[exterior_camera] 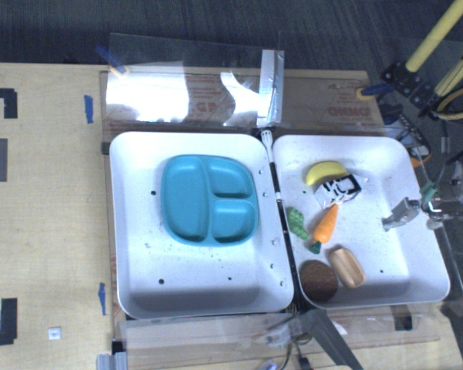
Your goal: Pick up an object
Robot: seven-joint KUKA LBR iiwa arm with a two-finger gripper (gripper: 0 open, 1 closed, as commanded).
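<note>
Wooden bench [46,206] bore two bins; the gripper [401,214], apparently empty, its spread unclear, hovered near the right bin's [386,149] right edge, the carrot [325,223] toward the bin's middle.

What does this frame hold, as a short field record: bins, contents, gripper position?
left bin: blue divided plate
right bin: banana, black-and-white item, carrot, green piece, brown round object, tan wooden piece
gripper: over the right bin's right side, apart from all items
held: nothing seen between the fingers
</note>
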